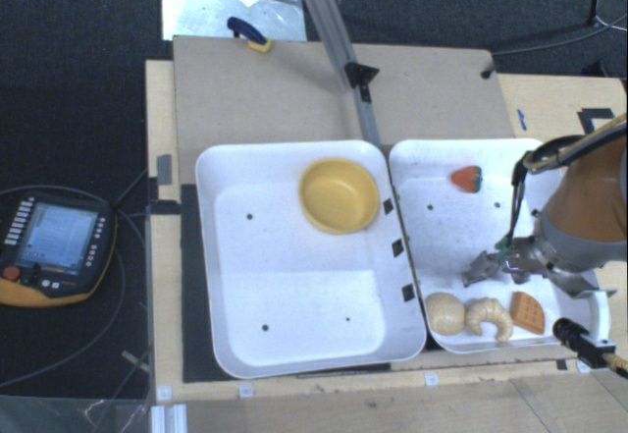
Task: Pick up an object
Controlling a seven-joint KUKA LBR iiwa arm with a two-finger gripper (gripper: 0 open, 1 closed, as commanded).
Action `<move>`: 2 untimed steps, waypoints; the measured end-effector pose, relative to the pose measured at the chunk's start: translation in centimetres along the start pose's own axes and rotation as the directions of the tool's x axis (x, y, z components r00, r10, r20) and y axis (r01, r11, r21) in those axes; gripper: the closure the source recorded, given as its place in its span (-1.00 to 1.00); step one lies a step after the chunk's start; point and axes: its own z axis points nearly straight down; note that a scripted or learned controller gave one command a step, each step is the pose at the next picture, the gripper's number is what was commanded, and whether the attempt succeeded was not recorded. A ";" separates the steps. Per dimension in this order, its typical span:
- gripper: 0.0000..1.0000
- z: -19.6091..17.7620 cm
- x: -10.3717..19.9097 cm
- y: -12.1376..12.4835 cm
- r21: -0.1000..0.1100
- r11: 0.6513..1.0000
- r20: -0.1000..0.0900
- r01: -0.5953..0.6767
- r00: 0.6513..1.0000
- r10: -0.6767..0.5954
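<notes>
Resting on a tan bench (294,87), two shallow white bins sit side by side over dark carpet. The left bin (294,323) holds a yellow bowl (340,194) near its upper right corner. The right bin (432,166) holds a strawberry (467,179) near the top and, along its near edge, a round bun (444,313), a croissant (490,316) and a waffle (527,312) in a row. The gripper (488,268) hangs low just above the croissant, its grasp impossible to judge, nothing visibly held. A teach pendant (51,246) lies on the floor at left.
</notes>
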 end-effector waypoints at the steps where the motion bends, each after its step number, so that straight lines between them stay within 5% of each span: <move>1: 1.00 -1.2 0.0 0.1 -0.004 1.000 0.001 0.000 1.000 0.000; 2: 1.00 -6.2 1.0 0.1 -0.008 1.000 0.001 0.001 1.000 -0.001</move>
